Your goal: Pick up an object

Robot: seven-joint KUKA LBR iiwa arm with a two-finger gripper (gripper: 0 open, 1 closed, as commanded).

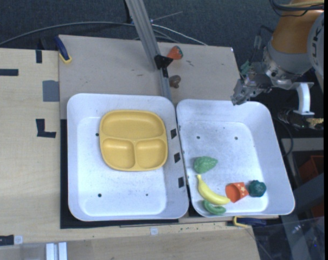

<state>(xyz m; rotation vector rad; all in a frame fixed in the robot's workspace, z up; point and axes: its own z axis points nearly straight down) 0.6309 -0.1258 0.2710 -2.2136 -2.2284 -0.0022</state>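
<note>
In the right bin (223,115) lie a green leafy toy (205,164), a yellow banana (210,193), a small green piece (214,208) under the banana's end, an orange-red toy (236,191) and a dark teal ball-like toy (256,188). They cluster toward the bin's near edge. My gripper (240,95) hangs over the far right corner of that bin, well away from the toys. Nothing shows between its fingers.
The left bin (79,145) holds a yellow three-compartment plate (133,140). A grey metal post (145,31) rises at a slant behind the bins, with a small orange-red object (175,52) beside it. A blue-yellow clamp (63,50) sits at the bench's far left.
</note>
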